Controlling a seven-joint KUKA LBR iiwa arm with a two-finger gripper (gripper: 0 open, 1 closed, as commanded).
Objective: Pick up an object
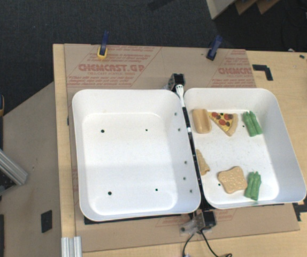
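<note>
The right bin [282, 143] holds several toy food pieces. A tan bread roll [200, 120] lies at its upper left, with a pizza slice [224, 121] beside it and a green vegetable [252, 123] further right. A small tan piece [202, 163] rests against the bin's left wall. A toast slice [232, 179] and a second green vegetable [253, 186] lie near the front edge.
The left bin [127, 154] sits beside the right one on a cardboard sheet [143, 63]. Blue and yellow clamps [104, 46] and a blue clamp [214, 47] hold the sheet's far edge. A cable [196, 240] trails off the front.
</note>
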